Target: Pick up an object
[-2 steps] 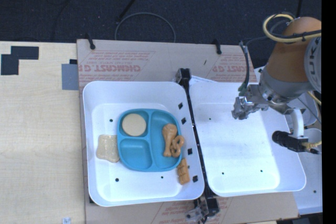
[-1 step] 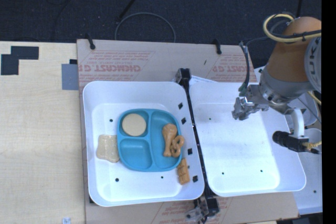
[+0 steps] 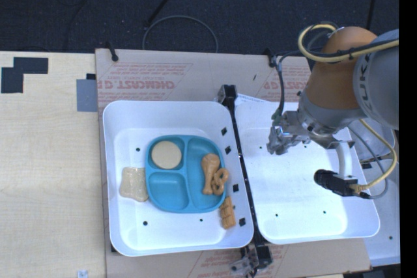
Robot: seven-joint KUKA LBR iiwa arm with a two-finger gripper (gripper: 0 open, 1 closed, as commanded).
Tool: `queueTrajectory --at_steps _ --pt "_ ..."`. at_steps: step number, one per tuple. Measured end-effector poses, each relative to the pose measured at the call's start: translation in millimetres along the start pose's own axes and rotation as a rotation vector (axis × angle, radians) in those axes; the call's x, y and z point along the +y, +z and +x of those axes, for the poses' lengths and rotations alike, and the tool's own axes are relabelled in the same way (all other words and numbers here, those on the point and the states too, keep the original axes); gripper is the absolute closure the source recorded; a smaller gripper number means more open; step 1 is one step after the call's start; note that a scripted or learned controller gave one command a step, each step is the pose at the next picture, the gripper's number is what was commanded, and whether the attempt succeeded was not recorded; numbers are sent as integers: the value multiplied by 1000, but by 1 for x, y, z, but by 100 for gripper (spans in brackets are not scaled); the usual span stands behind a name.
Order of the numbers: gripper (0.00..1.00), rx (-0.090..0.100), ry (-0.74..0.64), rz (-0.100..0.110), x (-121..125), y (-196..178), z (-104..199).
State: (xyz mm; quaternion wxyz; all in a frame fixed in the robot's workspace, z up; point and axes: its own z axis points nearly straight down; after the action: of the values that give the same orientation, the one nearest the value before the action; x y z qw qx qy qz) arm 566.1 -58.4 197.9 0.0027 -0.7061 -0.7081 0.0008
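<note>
While the arm (image 3: 345, 81) hangs in from the right over the right bin (image 3: 306, 218), the gripper (image 3: 279, 140) sits low over that bin's upper left part, close to the divider between the two bins. Honestly can't tell if the fingers are spread or pressed together, they're just a dark metal clump from this angle, and I see nothing between them.

All the stuff is in the left bin (image 3: 124, 120). There's a blue tray (image 3: 172, 195) with three compartments: a round tan disc (image 3: 166, 154) lies in the upper left one, and a knobbly tan piece (image 3: 213, 174) lies in the right one. A pale bread-like slab (image 3: 134, 183) sits on the bin floor touching the tray's left edge. A small brown chunk (image 3: 227, 213) lies just off the tray's lower right corner, near the bin wall. Both bins sit on a cardboard sheet on the counter (image 3: 45, 172).
</note>
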Motion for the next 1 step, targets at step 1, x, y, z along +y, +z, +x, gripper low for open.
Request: queueTrajectory --at_steps 1 --pt "100 0 -2 -3 -1 -14 53"
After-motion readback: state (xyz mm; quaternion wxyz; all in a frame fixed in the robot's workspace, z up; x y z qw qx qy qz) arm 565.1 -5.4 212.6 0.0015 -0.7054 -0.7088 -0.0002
